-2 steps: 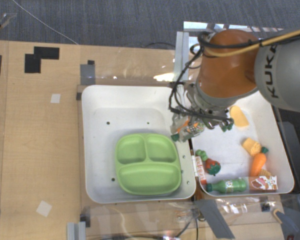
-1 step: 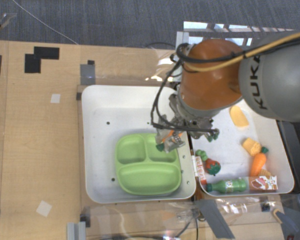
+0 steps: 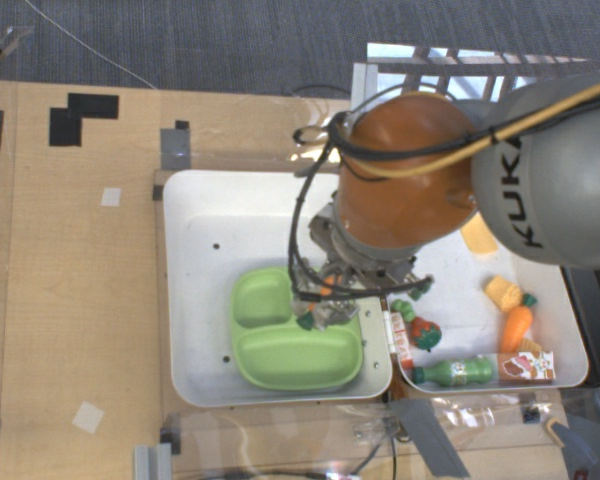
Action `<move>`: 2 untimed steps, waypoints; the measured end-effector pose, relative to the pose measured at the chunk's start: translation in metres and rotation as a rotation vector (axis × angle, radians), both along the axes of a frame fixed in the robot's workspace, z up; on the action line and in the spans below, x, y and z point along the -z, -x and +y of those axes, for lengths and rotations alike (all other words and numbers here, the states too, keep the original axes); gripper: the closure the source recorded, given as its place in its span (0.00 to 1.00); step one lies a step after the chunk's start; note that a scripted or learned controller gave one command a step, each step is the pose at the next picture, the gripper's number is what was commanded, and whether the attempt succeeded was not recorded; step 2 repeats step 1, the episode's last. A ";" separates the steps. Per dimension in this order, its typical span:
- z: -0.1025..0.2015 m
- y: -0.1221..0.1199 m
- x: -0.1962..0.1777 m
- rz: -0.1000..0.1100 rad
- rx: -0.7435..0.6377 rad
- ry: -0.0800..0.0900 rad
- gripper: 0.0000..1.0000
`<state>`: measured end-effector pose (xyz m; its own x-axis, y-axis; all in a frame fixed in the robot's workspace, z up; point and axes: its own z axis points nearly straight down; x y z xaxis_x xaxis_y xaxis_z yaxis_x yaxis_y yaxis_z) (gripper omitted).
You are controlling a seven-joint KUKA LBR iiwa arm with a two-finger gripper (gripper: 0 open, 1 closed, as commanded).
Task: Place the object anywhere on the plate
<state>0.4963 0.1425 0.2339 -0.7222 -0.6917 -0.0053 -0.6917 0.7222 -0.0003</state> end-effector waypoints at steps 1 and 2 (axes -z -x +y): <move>-0.001 0.000 0.000 0.001 0.002 0.001 0.00; -0.001 0.000 0.000 0.001 0.002 0.001 0.00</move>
